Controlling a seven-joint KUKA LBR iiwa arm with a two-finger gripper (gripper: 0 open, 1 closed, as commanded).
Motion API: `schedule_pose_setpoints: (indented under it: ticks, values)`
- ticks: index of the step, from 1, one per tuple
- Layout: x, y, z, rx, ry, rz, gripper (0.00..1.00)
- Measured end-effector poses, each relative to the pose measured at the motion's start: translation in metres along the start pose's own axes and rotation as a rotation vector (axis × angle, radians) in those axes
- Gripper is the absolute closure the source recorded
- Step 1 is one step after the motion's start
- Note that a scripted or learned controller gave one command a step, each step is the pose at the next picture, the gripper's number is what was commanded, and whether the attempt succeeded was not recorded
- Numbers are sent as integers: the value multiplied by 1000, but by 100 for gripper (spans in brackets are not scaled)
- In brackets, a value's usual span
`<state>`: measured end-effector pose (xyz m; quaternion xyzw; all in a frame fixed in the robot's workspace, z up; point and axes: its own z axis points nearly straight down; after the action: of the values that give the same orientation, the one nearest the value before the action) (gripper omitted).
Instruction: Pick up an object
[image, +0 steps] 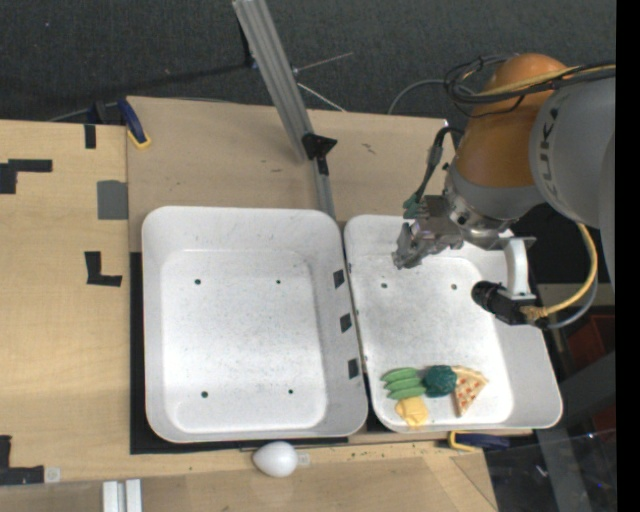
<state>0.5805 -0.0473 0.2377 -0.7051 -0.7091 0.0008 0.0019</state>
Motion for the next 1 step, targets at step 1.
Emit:
schedule_pose_setpoints:
  ticks: [1]
  values:
    - [49, -16, 13, 1, 0, 0, 100]
